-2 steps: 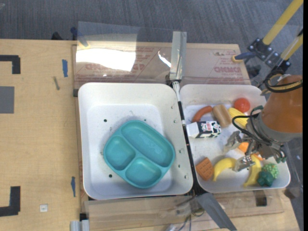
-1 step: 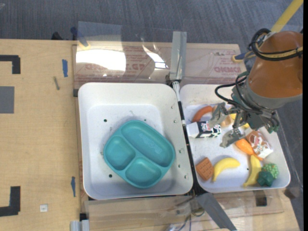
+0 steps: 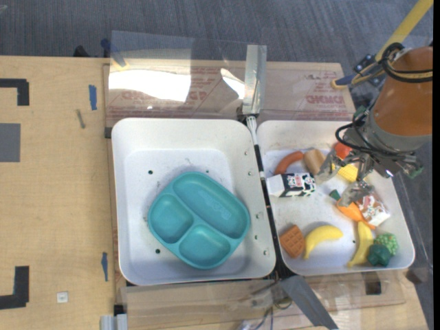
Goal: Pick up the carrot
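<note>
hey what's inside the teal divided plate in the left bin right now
The teal plate shows three bare compartments, with no food seen in them. It sits alone in the left bin. The toy food, including the carrot, lies in the right bin.

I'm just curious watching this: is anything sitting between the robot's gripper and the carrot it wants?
Nothing visible does. The gripper hangs right above the carrot, though a packet lies against it.

The carrot (image 3: 350, 211) is a small orange piece lying flat on the floor of the right bin (image 3: 405, 253), toward its right side. It points at a slant, partly covered at its upper end, with a white packet (image 3: 373, 210) touching its right side
</note>
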{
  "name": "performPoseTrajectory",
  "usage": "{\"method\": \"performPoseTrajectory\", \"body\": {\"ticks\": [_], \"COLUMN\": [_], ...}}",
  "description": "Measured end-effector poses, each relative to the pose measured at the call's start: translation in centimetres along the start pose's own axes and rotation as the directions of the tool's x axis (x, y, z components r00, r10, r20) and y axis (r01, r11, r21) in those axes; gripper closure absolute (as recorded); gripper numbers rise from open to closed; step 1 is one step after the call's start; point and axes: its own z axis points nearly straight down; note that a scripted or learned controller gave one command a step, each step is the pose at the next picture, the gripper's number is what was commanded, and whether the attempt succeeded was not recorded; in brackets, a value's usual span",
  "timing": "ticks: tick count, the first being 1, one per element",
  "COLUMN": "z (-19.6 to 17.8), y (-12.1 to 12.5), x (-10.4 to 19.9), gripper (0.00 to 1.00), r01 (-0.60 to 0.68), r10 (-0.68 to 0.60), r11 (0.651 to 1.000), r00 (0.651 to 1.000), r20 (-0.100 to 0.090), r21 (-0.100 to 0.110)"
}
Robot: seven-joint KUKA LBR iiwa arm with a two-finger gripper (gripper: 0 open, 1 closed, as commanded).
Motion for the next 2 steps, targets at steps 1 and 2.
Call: {"method": "performPoseTrajectory", "body": {"ticks": [1,2], "z": [-8.1,-19.4], "y": [-5.2,-7.3], "x": [3.3,5.6], "gripper": [1.0,1.0], "r01": [-0.004,-0.035], "r10": [0.004,0.035], "r11": [1.0,0.999], "r00": [1.0,0.999], "r20": [0.004,0.006], "r21": [0.009,0.012]}}
